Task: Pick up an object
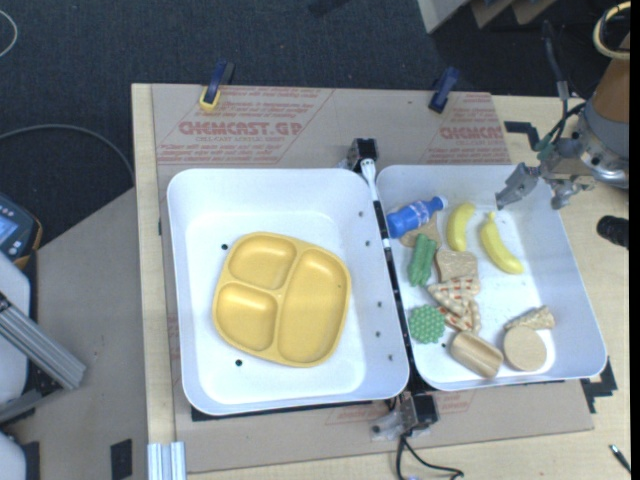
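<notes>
Bins (190,208) (board (300,123) lettered "CHEMCAST")

Red print "CHEMCAST G.P" reads on the brown protective sheet (250,128) covering the bench, far left of the gripper (535,190) and beyond the left bin (190,228). A second, partial red print of the same kind lies just left of the gripper; only "CHEMCAS" is legible there.

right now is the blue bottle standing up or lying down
Lying down. The blue bottle rests on its side in the right bin, its white cap pointing toward the bananas.
</notes>
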